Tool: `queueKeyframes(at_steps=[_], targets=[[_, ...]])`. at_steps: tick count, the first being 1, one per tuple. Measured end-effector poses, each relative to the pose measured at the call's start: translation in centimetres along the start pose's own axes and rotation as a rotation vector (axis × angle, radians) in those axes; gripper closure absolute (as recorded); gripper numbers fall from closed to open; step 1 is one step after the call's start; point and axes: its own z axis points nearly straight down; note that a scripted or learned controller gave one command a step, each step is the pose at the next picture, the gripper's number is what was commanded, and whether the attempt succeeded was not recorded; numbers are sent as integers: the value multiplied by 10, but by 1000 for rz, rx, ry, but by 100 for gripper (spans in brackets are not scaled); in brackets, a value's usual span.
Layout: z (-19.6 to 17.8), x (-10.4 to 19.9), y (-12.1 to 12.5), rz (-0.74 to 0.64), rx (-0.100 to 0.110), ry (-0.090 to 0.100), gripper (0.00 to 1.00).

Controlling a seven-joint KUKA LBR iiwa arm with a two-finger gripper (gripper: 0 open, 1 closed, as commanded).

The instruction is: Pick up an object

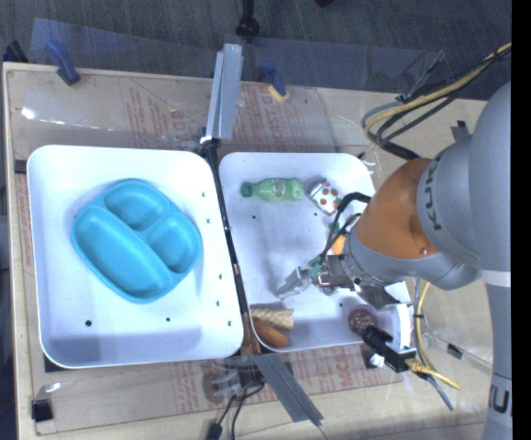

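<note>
The right bin [274, 236] holds a green bottle [272, 190] lying near its far edge, a small white and red object [324, 195] beside it, an ice cream cone shaped toy [272, 324] at the near left corner, and a dark round object [362, 319] at the near right. My gripper [294, 282] hangs low over the bin's near middle, its metal fingers pointing left, a little above and right of the cone. I see nothing between the fingers.
The left bin [54, 319] holds a blue divided plate [137, 238]. A grey metal bar [222, 94] rises between the bins at the back. The arm's orange band [398, 223] and cables [430, 99] cover the right bin's right side.
</note>
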Motion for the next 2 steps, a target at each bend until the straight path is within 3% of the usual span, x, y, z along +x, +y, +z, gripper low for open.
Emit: queueKeyframes(at_steps=[1, 2], targets=[[0, -20, -8, 3, -2, 1, 0], [0, -9, 21, 0, -1, -1, 0]])
